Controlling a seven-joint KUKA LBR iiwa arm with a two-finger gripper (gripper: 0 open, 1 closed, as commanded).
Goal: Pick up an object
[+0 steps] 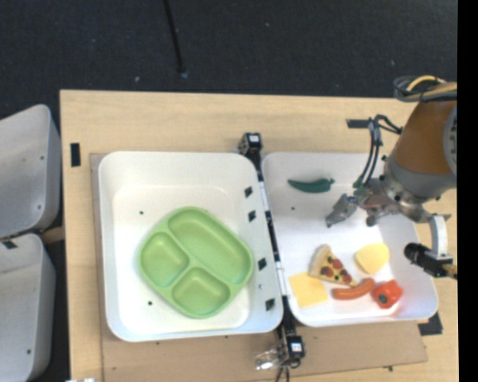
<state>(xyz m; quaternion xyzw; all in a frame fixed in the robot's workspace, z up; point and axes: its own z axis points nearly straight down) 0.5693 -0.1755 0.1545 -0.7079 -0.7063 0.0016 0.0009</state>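
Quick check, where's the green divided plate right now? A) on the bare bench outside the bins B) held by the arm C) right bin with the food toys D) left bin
D: the green divided plate lies flat in the left bin, while the pizza slice and other food toys sit in the right bin.

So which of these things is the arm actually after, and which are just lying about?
Could be picked up, all in the right white bin:
dark green pepper
pizza slice
yellow cheese square
yellow lemon-like piece
red sausage
red pepper

Lying about:
green divided plate, in the left white bin
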